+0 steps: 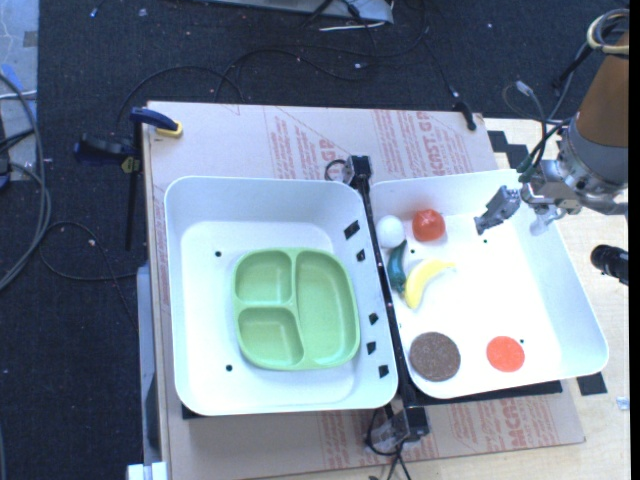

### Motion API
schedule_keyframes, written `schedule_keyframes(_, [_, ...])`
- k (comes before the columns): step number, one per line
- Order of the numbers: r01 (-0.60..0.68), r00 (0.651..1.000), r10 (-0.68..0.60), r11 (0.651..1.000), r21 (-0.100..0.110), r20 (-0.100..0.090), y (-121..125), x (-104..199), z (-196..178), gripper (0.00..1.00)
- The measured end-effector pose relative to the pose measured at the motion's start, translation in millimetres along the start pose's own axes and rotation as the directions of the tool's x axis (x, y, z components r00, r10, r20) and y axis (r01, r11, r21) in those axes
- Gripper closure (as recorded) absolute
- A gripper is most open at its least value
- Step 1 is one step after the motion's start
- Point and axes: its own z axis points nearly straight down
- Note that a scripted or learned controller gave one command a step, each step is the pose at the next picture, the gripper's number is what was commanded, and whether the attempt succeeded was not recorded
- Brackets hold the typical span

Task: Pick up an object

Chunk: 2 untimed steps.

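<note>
Camera view: grey two-finger gripper [513,211] poised above the right white bin's [560,278] far right edge, fingers spread, gripping nothing. Round red tomato-like fruit [428,224] near the far left corner, yellow plastic banana [424,280] beside it. Nothing picked; whole grasp left.

Even, diffuse overhead illumination; the two white bins [190,268] are rendered bright, close to overexposed along their rims, while the surrounding dark floor [80,28] falls off into low-contrast shadow broken by pale specks. Shadows are soft and short: a faint grey one lies beside the green divided plate [296,308], and another under the banana [425,280]. Overall definition is moderate, with slight softness and compression grain, so that the red print on the bench [300,148] reads indistinctly and the arm [600,128] at the right margin appears mildly blurred.
</note>
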Motion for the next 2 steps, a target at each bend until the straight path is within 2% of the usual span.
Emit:
schedule_keyframes(1, [0.001,1.0,-0.001,1.0,-0.007,0.001,1.2,0.2,-3.9,0.0])
schedule_keyframes(2, [0.0,1.0,0.0,1.0,-0.003,0.0,1.1,-10.0,47.9,0.0])
